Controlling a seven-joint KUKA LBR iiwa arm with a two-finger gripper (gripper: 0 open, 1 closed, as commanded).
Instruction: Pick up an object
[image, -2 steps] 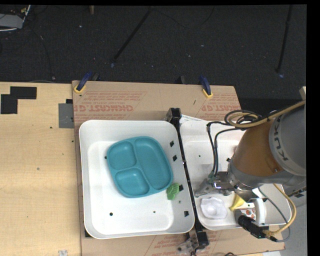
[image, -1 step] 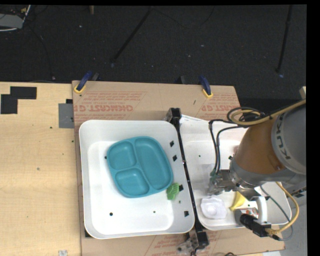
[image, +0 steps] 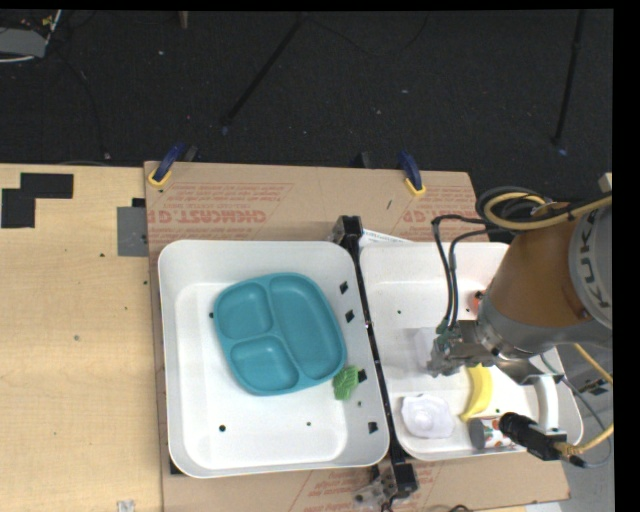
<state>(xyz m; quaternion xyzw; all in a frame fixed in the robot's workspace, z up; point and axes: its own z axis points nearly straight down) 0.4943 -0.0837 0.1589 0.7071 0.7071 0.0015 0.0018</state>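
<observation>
Yellow banana (image: 479, 391) is lying just beside your gripper (image: 447, 357); jaw state you cannot tell, so it is risking a miss.

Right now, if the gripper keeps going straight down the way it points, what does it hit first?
Probably the bare white floor of the right bin beneath the gripper; the yellow banana lies just beside that line. Depth is unclear.

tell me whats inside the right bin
In the right bin: a yellow banana, a clear lid-like piece and the hand low inside. The arm covers the bin's right part.
</observation>
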